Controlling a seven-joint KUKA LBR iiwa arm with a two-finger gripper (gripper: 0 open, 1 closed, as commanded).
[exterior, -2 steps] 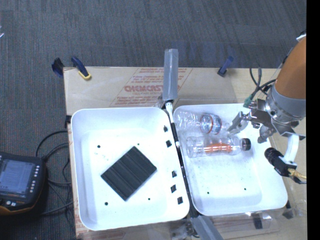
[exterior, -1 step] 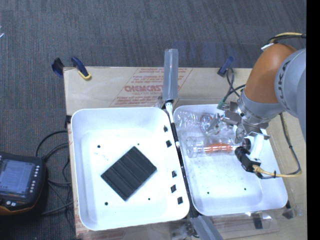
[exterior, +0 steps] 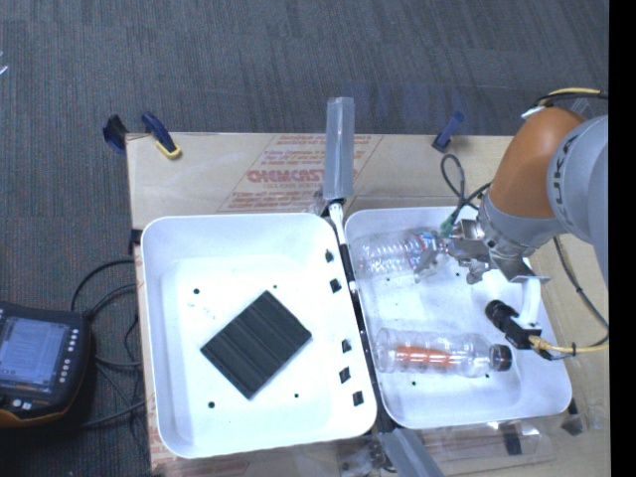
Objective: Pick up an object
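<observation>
The claw point(exterior: 444, 249) hung low in the right bin point(exterior: 553, 386), its grip impossible to read; a crumpled clear bottle point(exterior: 393, 253) lay touching its tip, another bottle point(exterior: 442, 356) nearer the camera.

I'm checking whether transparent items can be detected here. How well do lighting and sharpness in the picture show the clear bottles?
In the camera view, light is even and soft, shadows faint; the upper bottle nearly melts into the white right bin, only glints marking it; the lower bottle reads through its orange contents; the dark ridged pad is crisp.
</observation>
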